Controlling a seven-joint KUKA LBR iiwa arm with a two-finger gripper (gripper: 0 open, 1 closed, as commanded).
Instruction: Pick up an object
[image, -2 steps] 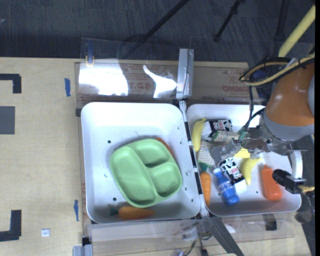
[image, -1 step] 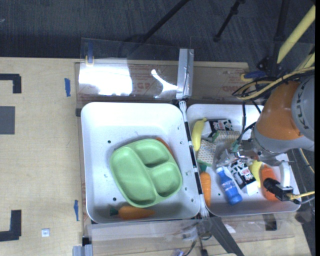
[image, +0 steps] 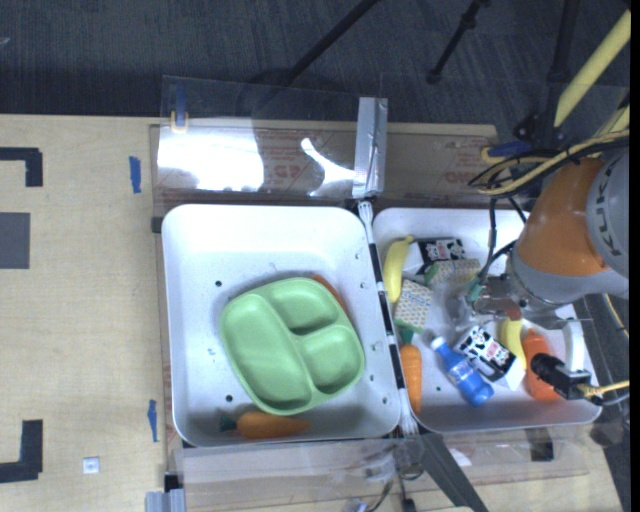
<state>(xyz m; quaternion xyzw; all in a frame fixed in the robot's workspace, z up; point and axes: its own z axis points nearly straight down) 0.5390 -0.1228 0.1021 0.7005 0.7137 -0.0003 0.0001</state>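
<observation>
Arm's tool hangs low over the cluttered right bin near the blue bottle, probably lining up a grab, can't tell its state.

Green three-compartment plastic tray lying in the left white bin, orange carrot at its near edge. Yellow banana, blue plastic bottle, possibly a black-and-white cow toy, crowded in the right white bin.
</observation>
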